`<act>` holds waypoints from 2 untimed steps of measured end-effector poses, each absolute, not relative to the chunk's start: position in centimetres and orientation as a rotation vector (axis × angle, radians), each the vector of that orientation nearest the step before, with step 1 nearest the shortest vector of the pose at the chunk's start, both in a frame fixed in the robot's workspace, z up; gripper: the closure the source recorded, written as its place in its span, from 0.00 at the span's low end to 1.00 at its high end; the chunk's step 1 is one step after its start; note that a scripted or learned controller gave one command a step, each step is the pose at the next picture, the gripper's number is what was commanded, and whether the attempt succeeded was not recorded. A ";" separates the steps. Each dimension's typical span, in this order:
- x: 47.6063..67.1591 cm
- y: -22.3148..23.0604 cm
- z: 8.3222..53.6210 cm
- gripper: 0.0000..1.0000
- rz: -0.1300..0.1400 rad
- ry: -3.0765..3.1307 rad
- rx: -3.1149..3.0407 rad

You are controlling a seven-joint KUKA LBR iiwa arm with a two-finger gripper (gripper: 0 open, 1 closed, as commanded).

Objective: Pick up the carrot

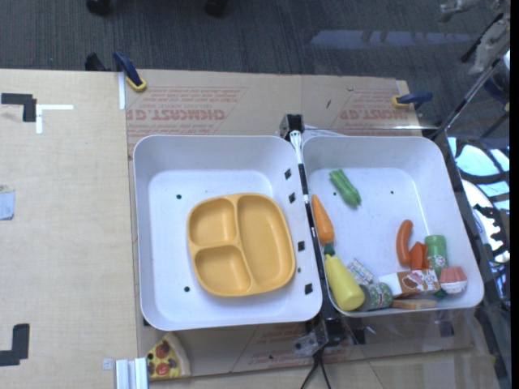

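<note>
The carrot (323, 221) is orange with a green stub at its near end. It lies along the left wall of the right bin (369, 156), pointing away from the camera. Just below it rests a yellow squeeze bottle (342, 283).
The left bin (154, 177) holds a yellow three-compartment plate (240, 243). In the right bin lie a green pepper (345, 187), an orange sausage (404, 241), and several small packets and cans (422, 278) along the near right corner. A pizza-slice toy (165, 359) lies on the bench in front.
</note>
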State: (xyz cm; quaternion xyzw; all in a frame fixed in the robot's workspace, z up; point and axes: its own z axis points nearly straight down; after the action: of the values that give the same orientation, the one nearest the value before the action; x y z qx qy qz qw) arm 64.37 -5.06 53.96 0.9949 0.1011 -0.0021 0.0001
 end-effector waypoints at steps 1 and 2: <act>64.5 -5.1 54.7 1.00 -0.010 0.311 3.124; 64.5 -5.1 54.7 0.00 -0.010 0.311 3.124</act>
State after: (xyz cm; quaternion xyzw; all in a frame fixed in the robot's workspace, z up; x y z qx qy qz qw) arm 64.49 -5.12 54.68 0.9951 0.0992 -0.0032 0.0008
